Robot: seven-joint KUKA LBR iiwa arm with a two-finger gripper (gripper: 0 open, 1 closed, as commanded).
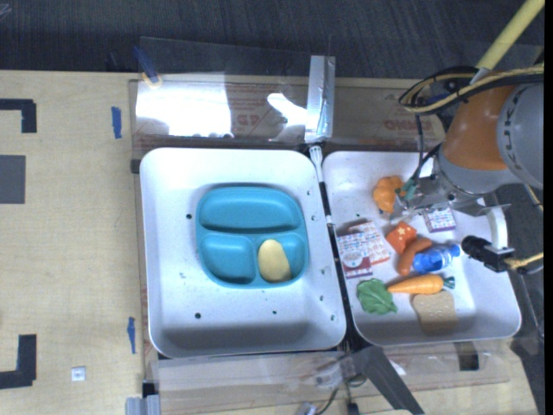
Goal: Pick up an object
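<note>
The right bin (492,318) holds several small items: an orange fruit-like piece (387,192), a printed snack packet (364,247), an orange block (400,235), a blue bottle (432,258), a carrot (418,285), a green leaf (374,296), a slice of bread (435,308) and a small pink-printed box (441,221). My gripper (413,197) hangs low over the back of this bin, just right of the orange fruit-like piece and above the orange block. Its tip is small and partly hidden by cables and the wrist.
The left bin (164,258) carries a blue divided tray (246,227) with a yellow egg-shaped object (274,260) in its lower right compartment. A clear panel and a metal post (320,98) stand behind the bins. The grey and orange arm (492,137) fills the upper right.
</note>
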